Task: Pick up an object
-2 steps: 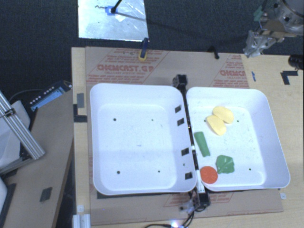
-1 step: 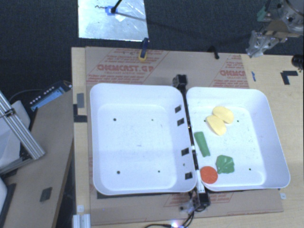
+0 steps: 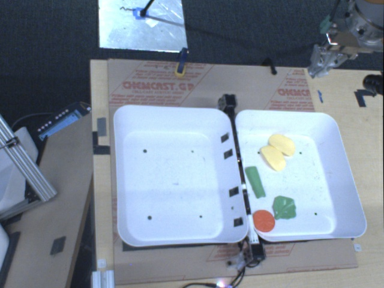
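Orange-red disc (image 3: 263, 220) lies flat, touching crumpled green piece (image 3: 284, 207).

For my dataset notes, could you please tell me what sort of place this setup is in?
Probably a robotics lab bench rather than a home: two white bins on cardboard sheeting, toy-like items such as the orange disc, and a robot arm's pincer above the far right corner.

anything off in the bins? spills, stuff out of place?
Nothing stands out. The right bin holds two yellow pieces, a green stick, a green leafy piece and an orange disc, all inside its walls. The gripper hangs above the bench, beyond the bin's far corner.
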{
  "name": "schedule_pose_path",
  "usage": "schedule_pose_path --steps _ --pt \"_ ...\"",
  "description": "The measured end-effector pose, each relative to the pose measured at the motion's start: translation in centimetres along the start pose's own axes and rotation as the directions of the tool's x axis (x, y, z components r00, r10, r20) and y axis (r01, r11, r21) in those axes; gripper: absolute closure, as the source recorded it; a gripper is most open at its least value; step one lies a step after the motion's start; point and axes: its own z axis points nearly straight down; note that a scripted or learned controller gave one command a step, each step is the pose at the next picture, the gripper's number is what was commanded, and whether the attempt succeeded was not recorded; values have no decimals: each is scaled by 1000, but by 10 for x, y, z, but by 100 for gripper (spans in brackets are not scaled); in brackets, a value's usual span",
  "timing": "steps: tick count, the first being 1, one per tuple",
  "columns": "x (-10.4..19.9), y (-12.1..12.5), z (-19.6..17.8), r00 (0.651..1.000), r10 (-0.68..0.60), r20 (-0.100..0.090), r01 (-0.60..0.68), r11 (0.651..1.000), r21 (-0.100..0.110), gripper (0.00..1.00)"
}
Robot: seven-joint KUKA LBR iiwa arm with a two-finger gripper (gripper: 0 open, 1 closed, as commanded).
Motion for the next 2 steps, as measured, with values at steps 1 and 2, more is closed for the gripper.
schedule_pose_path --steps 1,2 --pt "15 0 -7 1000 -2 -1 2 1000 -2 100" --pt "31 0 -16 1000 -4 -1 4 1000 -2 100"
